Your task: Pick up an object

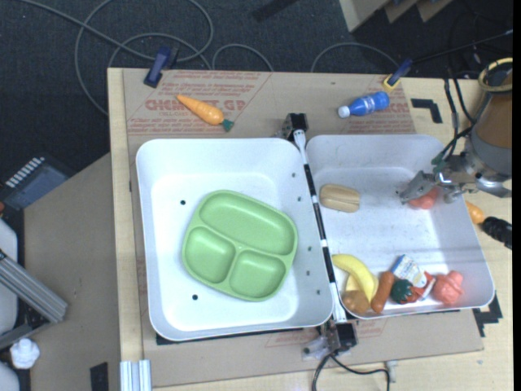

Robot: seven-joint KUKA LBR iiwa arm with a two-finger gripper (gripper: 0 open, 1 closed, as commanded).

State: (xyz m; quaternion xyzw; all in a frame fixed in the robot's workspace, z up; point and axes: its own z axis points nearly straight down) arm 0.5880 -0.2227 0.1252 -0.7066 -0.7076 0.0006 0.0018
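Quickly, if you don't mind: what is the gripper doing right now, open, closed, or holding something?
Gripper: low in the right bin, right over a small red object; whether it is open, closed or gripping cannot be told.

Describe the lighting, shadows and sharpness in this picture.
Camera view: even, soft overhead light, with only faint shadows under the green tray and the bread roll. The white bins look bright but not blown out. Focus is fair overall, though the hand and the small toys in the lower right corner are blurry.
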